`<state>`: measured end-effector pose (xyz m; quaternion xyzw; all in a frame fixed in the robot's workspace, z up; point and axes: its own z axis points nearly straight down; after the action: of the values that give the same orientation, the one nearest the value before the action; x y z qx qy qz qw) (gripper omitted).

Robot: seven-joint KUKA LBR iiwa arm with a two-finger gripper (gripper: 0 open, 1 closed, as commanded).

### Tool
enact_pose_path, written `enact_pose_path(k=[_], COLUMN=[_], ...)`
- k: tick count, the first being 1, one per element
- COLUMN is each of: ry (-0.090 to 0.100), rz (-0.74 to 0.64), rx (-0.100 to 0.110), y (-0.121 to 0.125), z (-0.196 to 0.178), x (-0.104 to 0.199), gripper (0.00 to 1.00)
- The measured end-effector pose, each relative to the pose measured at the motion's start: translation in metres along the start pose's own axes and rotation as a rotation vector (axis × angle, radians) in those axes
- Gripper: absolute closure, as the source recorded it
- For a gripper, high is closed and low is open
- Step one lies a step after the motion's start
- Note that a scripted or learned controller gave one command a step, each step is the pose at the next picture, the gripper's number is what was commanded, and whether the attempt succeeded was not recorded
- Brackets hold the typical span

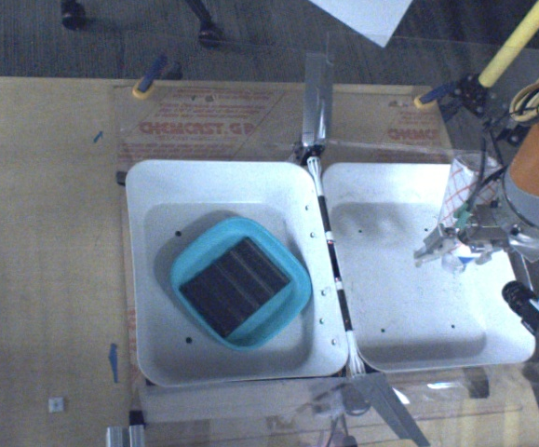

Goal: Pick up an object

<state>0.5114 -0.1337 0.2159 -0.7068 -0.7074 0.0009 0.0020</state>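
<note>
Approach step, nothing grasped. Claw (437, 247) hovered over the right bin (390, 324); finger state not discernible. The blue container (241, 282) lay well to its left, in the left bin (157, 203). Next move: traverse left, descend.

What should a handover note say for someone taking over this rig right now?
Pincer: over the right bin, near its right side; nothing visible between its tips, and whether it is open or shut cannot be told.
Objects: a blue tray with a dark ribbed insert lies in the left bin, untouched. A small red-and-white patterned item sits at the right bin's far right edge, beside the arm.
Done: no pick visible.
Left: grasp and lift one object.
</note>
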Motion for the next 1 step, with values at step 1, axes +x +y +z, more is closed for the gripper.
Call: enact_pose_path(k=[1], ry=[-0.002], rz=[0.032], rx=[-0.005], y=[0.0589], z=[0.0390], x=[-0.0522], gripper=[0.00])
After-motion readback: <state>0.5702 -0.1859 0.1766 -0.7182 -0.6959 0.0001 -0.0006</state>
